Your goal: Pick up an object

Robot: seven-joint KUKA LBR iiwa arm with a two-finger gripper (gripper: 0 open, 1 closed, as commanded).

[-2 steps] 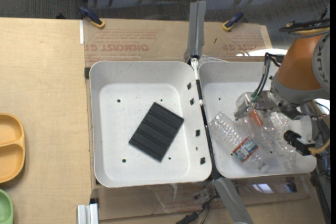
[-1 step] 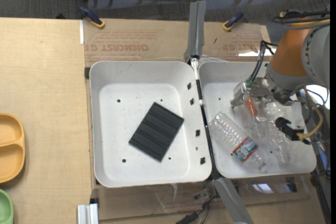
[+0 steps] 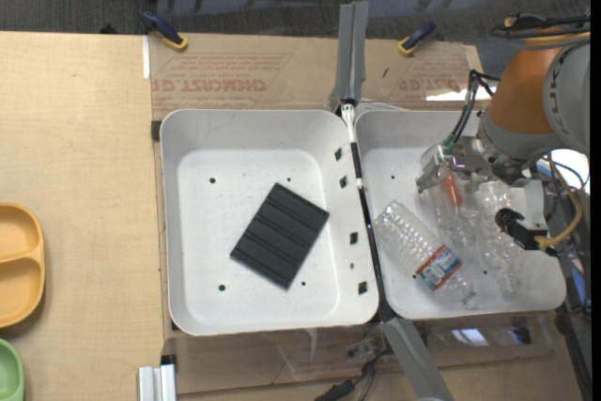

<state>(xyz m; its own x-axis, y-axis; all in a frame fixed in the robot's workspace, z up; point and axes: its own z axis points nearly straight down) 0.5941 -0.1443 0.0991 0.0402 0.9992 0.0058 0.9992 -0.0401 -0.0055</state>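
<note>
1. Reaching in from the right, the grey arm (image 3: pixel 554 89) with its orange band hangs over the right bin (image 3: pixel 404 296).
2. Its gripper (image 3: pixel 449 176) sits low among clear plastic items; whether it grips anything cannot be told.
3. A crushed clear plastic bottle (image 3: pixel 418 251) with a red-and-blue label lies diagonally in the right bin, just left of the gripper.
4. A black ribbed rectangular slab (image 3: pixel 280 235) lies tilted in the left bin (image 3: pixel 188 296).
5. An orange divided tray (image 3: pixel 19 263) rests on the bench at far left.

I see my arm (image 3: pixel 549 99) as a grey casing with an orange band, black and yellowish cables looping beside its metal wrist.
</note>
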